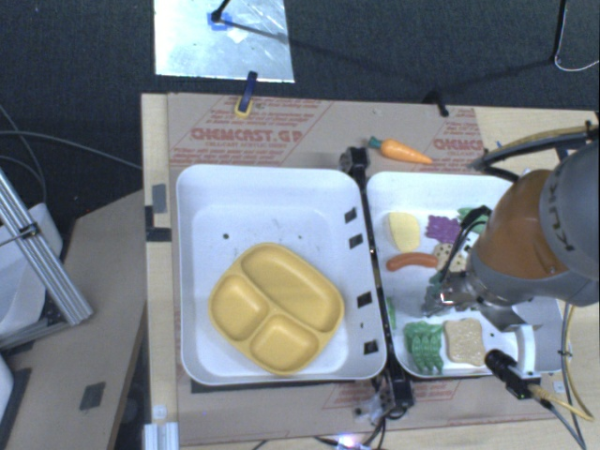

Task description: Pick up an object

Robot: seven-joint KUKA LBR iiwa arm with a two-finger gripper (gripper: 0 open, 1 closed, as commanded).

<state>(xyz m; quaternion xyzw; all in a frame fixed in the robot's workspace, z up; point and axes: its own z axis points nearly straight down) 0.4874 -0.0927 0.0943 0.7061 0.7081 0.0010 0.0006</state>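
We hover gripper (448, 287) low in right bin (412, 184), over gap between sausage (411, 262) and lettuce (424, 343). Grip state: cannot tell; nothing seen held. Step: approach. Next, as we judge it: pick target, likely sausage, centre over it, descend.

grey arm (553, 242) reaching in from the right, orange band above wrist, gripper (441, 295) pointing down

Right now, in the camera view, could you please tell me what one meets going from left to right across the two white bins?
Yellow three-compartment plastic tray in the left white bin → green toy lettuce → slice of toy bread in the right white bin.
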